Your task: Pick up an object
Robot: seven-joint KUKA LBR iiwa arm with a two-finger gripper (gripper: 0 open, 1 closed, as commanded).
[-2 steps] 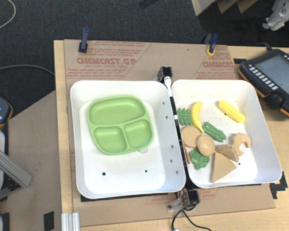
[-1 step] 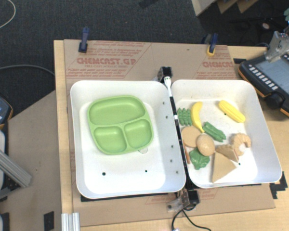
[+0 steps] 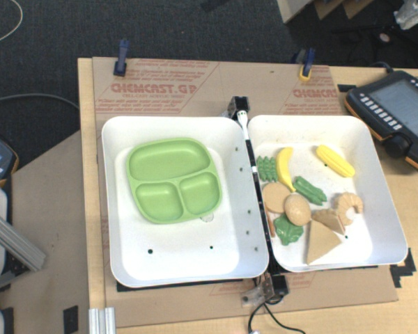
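Where clamps grip: "CHEMCAST GP" board [image 3: 153, 82]

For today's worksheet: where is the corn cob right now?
The corn cob lies in the right bin, toward its far right corner, right of the banana.

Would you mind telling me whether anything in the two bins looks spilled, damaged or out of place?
Nothing stands out. The green divided plate lies flat in the left bin, slightly askew to its walls. The toy foods, among them a banana and a corn cob, lie loosely clustered inside the right bin; none has spilled out.
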